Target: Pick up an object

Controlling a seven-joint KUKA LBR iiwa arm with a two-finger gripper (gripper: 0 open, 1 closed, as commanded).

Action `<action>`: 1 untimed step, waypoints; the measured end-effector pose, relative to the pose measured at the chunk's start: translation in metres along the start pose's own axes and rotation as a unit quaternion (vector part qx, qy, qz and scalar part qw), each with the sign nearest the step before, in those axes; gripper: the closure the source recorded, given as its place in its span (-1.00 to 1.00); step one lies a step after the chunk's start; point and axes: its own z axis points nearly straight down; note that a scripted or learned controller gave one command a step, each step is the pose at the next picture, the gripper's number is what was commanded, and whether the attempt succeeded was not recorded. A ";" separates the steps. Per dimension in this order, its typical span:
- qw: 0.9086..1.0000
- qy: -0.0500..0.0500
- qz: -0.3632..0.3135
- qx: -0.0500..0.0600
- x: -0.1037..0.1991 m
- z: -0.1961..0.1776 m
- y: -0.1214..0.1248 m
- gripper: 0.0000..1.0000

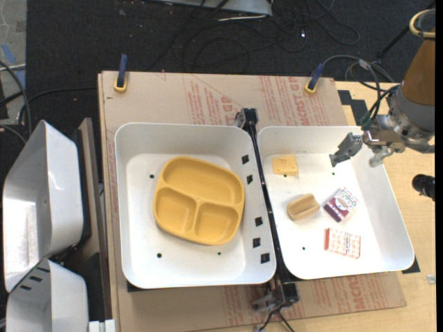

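Observation:
The right bin holds a pale yellow square block, a tan bread-roll shape, a purple and white packet and a red and white packet. My gripper hangs over the bin's upper right part, open, with nothing between its fingers. One dark finger points down-left and the other sits to its right. The gripper is above and to the right of the purple packet and apart from every object.
The left bin carries a yellow divided plate. A black divider runs between the bins. White tubs stand off the bench at the left. Cables lie behind the bench.

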 end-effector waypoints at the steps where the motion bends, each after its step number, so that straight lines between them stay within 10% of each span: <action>1: 1.000 -0.001 -0.002 -0.006 0.001 -0.007 0.002 -1.00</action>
